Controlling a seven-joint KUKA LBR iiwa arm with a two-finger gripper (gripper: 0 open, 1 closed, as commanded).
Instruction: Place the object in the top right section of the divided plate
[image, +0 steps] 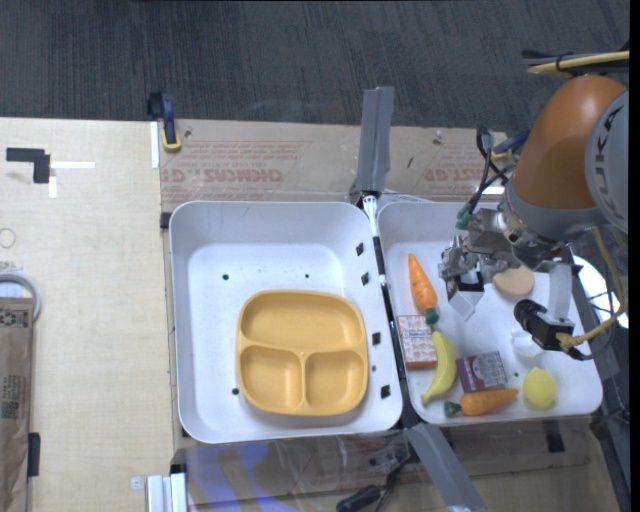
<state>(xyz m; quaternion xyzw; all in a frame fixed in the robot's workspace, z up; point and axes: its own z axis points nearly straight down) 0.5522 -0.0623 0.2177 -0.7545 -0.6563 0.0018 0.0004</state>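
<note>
A yellow divided plate (302, 352) lies in the left bin (200, 300), with one wide section at the back and two smaller ones in front. My gripper (464, 282) hangs over the right bin (395, 225), just right of an upright carrot (422, 283). Toy food lies below it: a small red box (415, 340), a banana (441, 366), a purple packet (482, 371), a second carrot (484, 401), a lemon (540, 388) and a beige round piece (514, 283). I see nothing between the fingers.
The orange wrist band and grey arm (570, 150) cover the right bin's back right corner, with cables trailing. A grey divider bar (375, 140) stands between the bins. Cardboard (260, 160) lies behind the left bin, and a wooden bench top (80, 300) extends to the left.
</note>
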